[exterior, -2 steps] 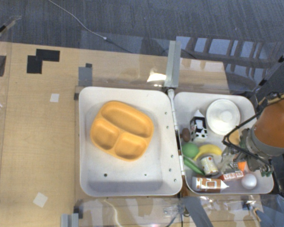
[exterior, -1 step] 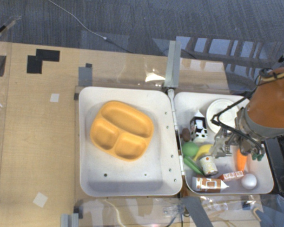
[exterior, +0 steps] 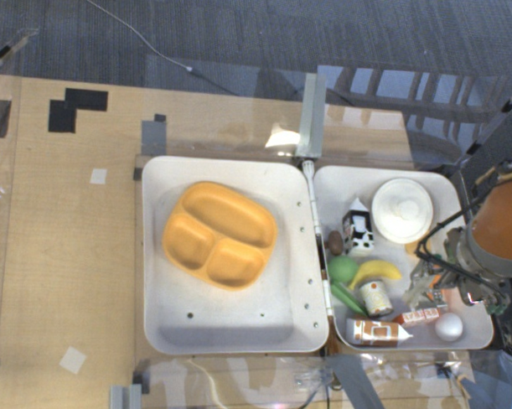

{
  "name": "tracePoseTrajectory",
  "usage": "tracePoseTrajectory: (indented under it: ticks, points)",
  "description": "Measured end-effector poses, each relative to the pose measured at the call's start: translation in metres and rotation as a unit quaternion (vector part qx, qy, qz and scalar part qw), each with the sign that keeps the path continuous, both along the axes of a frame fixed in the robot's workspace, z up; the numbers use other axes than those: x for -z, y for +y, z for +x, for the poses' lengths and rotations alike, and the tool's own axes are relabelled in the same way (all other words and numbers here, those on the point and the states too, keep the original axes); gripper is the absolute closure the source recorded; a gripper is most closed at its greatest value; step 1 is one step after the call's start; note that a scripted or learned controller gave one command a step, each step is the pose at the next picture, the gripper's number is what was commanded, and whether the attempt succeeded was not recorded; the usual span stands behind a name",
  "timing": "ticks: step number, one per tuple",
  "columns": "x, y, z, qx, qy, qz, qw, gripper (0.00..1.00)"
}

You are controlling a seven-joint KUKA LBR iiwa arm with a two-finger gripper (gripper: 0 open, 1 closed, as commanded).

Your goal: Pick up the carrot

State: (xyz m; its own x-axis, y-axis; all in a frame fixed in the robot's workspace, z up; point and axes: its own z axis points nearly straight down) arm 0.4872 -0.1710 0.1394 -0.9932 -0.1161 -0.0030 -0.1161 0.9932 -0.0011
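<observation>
Peeking out at the right side of the right bin (exterior: pixel 322 244), a small orange patch is showing just beside the pincer (exterior: pixel 422 285). It is the likeliest sign of the carrot (exterior: pixel 440 296), but most of it is lying hidden under the arm's metal parts and its shape is too blurred to make out. The pincer is hanging low over that spot, amid cables. Whether it is spread or pressed together cannot be told, and nothing is visibly being pinched. The arm (exterior: pixel 498 229) is reaching in from the right edge of the frame, its orange band cut off there.

Around the patch the right bin is holding a crowd of things. A white egg (exterior: pixel 449 326) is lying in the lower right corner, with a red and white packet (exterior: pixel 421 314) just left of it. An orange and white carton (exterior: pixel 377 331) is lying along the lower wall. A small can (exterior: pixel 376 298) is standing near a banana (exterior: pixel 378 271), a green ball (exterior: pixel 342 269) and a long green vegetable (exterior: pixel 347 295). A black and white cow-patterned item (exterior: pixel 358 231) is sitting higher up, beside a round white container (exterior: pixel 401 210).

The left bin (exterior: pixel 160 313) is holding a yellow divided plate (exterior: pixel 220 234). Both bins are resting on the bench (exterior: pixel 61 260).
</observation>
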Motion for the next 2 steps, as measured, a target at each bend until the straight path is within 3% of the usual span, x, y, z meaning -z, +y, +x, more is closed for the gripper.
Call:
tracePoseTrajectory:
  ticks: [1,2]
  points:
    - [-0.033,0.058,0.012,-0.047,-0.003,0.0004,0.9989,1.0]
    - [-0.154,0.079,0.03,-0.032,-0.009,-0.0013,0.9995,1.0]
